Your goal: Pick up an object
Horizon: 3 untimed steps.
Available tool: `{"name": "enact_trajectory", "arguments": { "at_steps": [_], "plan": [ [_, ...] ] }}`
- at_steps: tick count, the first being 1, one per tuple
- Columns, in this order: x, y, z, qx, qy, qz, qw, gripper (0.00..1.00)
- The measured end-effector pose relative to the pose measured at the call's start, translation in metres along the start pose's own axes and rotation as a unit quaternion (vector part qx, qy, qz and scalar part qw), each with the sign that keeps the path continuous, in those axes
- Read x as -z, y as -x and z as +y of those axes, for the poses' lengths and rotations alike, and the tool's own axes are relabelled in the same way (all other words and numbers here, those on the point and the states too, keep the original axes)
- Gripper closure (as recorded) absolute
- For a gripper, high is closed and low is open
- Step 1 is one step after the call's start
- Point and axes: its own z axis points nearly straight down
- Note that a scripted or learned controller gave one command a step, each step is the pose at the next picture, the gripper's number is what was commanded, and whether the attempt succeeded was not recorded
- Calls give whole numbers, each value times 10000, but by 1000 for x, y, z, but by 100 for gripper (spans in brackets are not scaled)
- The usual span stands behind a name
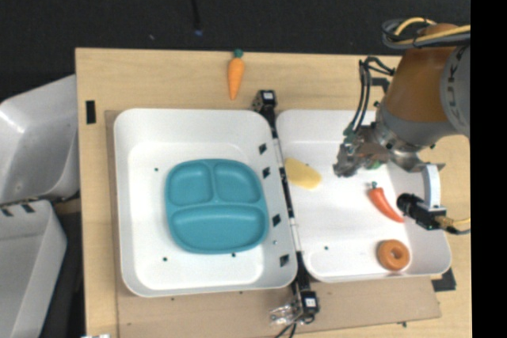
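In the right bin [333,261] lie a pale yellow lump [303,174] near its left wall, a red chili pepper [384,202] to the right of the middle, and a brown doughnut [393,254] at the front right. My gripper [346,165] hangs over the bin's middle, right of the yellow lump and up-left of the chili. The orange-banded arm [424,87] comes in from the upper right and hides the bin's back right corner.
The left bin [135,249] holds a teal divided plate [215,204]. An orange carrot [235,74] lies on the wooden bench behind the bins. Black clips [264,100] sit along the seam between the bins. Cables run by the arm's right side.
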Motion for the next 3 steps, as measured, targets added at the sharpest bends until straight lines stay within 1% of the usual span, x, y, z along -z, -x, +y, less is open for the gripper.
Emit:
{"name": "enact_trajectory", "arguments": {
  "at_steps": [1,2,3],
  "plan": [
    [21,2,1,12,-13,4,10000,100],
    [25,-37,22,58,-20,13,10000,100],
    [33,-93,33,63,-24,15,10000,100]
  ]
}}
